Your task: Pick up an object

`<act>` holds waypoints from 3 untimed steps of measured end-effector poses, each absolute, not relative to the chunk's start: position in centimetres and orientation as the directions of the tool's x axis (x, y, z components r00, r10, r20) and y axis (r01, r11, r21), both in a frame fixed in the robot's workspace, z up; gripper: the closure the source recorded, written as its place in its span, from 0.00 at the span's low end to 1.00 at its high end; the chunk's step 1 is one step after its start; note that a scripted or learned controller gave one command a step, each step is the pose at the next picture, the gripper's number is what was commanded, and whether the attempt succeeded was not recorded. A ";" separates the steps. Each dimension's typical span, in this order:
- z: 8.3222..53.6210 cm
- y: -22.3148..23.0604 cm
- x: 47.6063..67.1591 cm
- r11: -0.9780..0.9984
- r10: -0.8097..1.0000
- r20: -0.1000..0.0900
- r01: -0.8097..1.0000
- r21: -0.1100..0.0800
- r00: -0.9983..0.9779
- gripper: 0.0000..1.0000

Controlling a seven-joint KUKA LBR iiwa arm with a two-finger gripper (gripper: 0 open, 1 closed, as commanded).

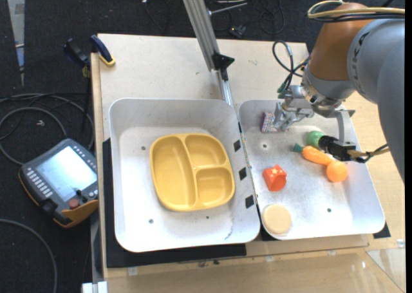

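My gripper [281,122] reaches down into the back left part of the right bin [360,214], right beside a small pink and white object [268,121] at its left side. A red pepper-like piece [275,178] lies in the middle of that bin. An orange carrot [313,154] with a green end lies next to an orange ball [336,171] and a green object [314,138]. A tan round cookie [278,219] rests at the bin's front left. Nothing shows between the fingers.
The left bin [129,156] holds a yellow divided plate [192,170]. A slanted metal pole [201,18] rises behind the bins. A teach pendant [59,183] lies on the floor to the left.
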State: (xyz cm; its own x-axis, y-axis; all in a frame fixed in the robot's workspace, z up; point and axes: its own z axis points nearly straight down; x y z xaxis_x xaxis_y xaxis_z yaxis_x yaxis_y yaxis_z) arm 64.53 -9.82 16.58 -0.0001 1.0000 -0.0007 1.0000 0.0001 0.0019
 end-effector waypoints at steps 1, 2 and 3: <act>23.0 -9.9 64.7 0.002 1.000 -0.002 1.000 0.009 -0.002 1.00; 25.5 -9.9 64.8 0.002 1.000 -0.001 1.000 0.005 -0.002 1.00; 24.1 -4.5 63.5 0.007 1.000 0.002 1.000 -0.003 -0.007 1.00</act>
